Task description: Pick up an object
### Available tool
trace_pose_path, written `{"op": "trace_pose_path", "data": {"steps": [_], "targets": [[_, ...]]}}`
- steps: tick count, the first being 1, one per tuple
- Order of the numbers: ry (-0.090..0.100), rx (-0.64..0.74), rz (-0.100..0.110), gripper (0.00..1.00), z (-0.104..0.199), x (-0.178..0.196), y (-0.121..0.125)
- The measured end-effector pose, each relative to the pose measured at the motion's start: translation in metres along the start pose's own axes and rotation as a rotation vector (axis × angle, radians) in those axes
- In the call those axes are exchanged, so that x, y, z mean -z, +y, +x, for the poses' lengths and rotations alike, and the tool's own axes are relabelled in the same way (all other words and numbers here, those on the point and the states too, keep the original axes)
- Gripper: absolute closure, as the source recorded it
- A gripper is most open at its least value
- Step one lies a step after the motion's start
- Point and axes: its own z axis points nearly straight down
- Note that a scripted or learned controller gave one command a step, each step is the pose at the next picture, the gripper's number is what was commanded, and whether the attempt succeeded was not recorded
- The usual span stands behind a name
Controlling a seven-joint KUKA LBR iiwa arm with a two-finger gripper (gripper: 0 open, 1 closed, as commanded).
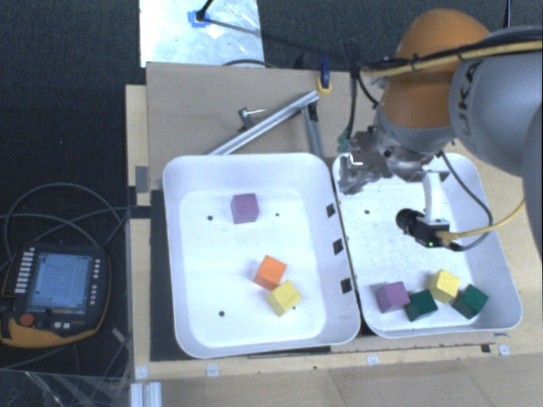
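**Pick Status: No Object Secured**

Candidate objects are distributed across both bins. In the right bin [501, 265], four cubes are clustered along the near edge: a purple cube [392, 295], a dark green cube [420, 304] touching it, a yellow cube [444, 285] just beside that, and a second green cube [471, 299] at the end of the row. In the left bin [182, 253], a purple cube [244, 208] is placed alone toward the far side, well apart from an orange cube [271, 271] and a yellow cube [284, 297], which are touching one another.

The gripper [356, 170] is positioned over the far left corner of the right bin, near the divide between the two bins — well apart from the cluster at the near edge. Whether it is spread or pressed together cannot be told from this angle; nothing is seen pinched in it.

Progress is judged as early. All seven cubes are resting on bin floors, and none is lifted. The approach, the closure on a chosen cube and the lift are not yet done. The right-bin cluster is tightly packed — a neighbouring cube could be disturbed during closure.
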Motion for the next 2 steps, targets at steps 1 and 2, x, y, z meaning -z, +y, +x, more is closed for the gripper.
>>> {"op": "trace_pose_path", "data": {"steps": [1,2], "targets": [[0.0,0.0,0.001,1.0,0.0489,-0.0145,-0.0207],[-0.001,-0.007,-0.002,0.0,0.0454,-0.0137,-0.0196]]}}
